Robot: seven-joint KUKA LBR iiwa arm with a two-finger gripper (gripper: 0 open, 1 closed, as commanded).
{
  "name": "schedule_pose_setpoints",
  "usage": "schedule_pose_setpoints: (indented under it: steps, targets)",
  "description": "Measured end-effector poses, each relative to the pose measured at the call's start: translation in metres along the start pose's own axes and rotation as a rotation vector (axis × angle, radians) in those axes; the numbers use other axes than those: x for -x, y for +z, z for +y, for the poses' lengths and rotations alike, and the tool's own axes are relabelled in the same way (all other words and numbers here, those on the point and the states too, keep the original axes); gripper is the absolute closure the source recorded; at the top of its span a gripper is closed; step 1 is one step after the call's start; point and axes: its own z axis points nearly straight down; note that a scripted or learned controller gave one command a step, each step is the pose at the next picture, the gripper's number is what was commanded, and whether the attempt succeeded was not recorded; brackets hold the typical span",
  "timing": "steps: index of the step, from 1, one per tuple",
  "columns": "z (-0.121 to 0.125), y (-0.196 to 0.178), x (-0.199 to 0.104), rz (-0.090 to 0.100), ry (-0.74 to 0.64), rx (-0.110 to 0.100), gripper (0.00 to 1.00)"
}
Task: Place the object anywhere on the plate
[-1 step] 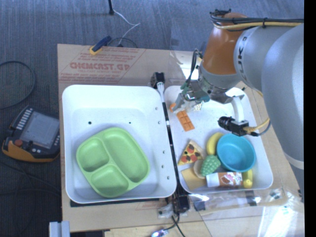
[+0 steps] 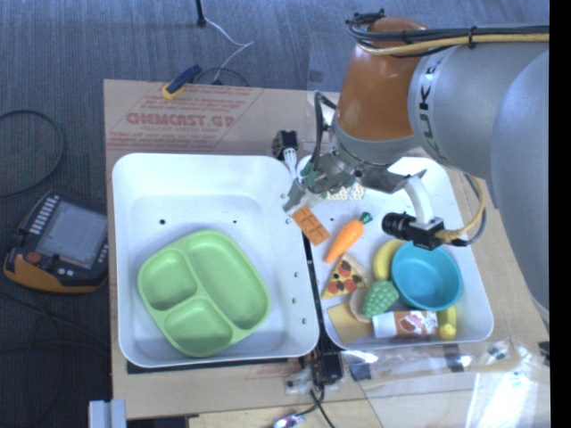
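Pendant (image 2: 58, 243): I see it on the floor left of the bench, well apart from the work.
Left bin (image 2: 178, 181): it holds the plate and nothing else that I can make out.
Plate (image 2: 202, 291): green, three compartments, lying flat in the near part of the left bin. Nothing rests on it, so I judge the placing is not yet done.
Divider (image 2: 308, 266): the two bin rims meet here, between the plate and the pile of toys.
Object (image 2: 311, 225): I take the small orange waffle-like piece to be the target. It lies at the left edge of the right bin, just below the gripper and beside the carrot (image 2: 344, 238).
Gripper (image 2: 312, 181): it hangs over the far left corner of the right bin, just above the waffle piece. The wrist hides the fingertips, so I cannot tell its opening or whether it touches anything.
Right bin (image 2: 473, 306): crowded, with pizza slice (image 2: 343, 277), blue bowl (image 2: 426, 275), banana (image 2: 385, 259), bottle (image 2: 406, 324).
Risk, grasp: the piece is flat and hugs the rim, so I fear a finger lands on the wall or the carrot and the closure misses.
Risk, carry: a thin grip could slip crossing the divider, dropping the piece short of the plate.
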Motion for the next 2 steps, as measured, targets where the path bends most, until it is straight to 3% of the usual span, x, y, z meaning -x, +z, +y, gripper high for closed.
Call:
schedule_pose_setpoints:
  steps: [1, 2]
  targets:
    - [0.0112, 0.0884, -0.0879, 0.004, 0.002, -0.012, 1.0]
    - [0.0125, 0.0852, -0.0847, 0.001, 0.006, -0.005, 0.0]
